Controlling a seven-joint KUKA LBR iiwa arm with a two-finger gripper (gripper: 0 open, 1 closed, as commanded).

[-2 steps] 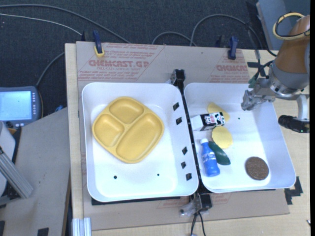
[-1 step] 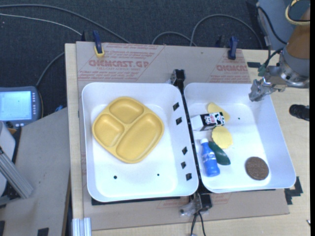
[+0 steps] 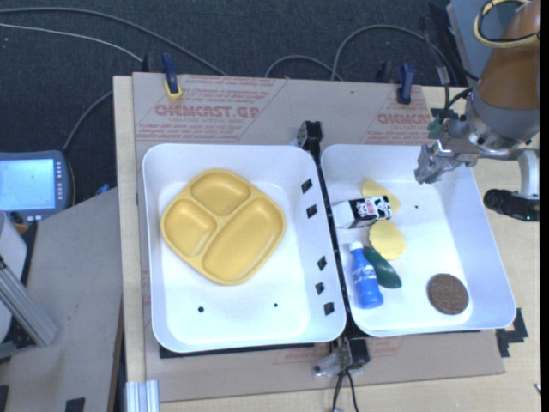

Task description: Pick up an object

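Claw hung over the far right of the right bin, objects lying apart from it.

The gripper [image 3: 426, 172] is seen above the right bin [image 3: 480, 230]; how it is set cannot be told, and nothing is seen held. The black-and-white carton [image 3: 371, 208], yellow pieces [image 3: 388, 240], blue bottle [image 3: 365, 276] and brown disc [image 3: 448, 293] lie nearer and leftward. A yellow divided plate [image 3: 223, 225] is placed in the left bin [image 3: 171, 316].
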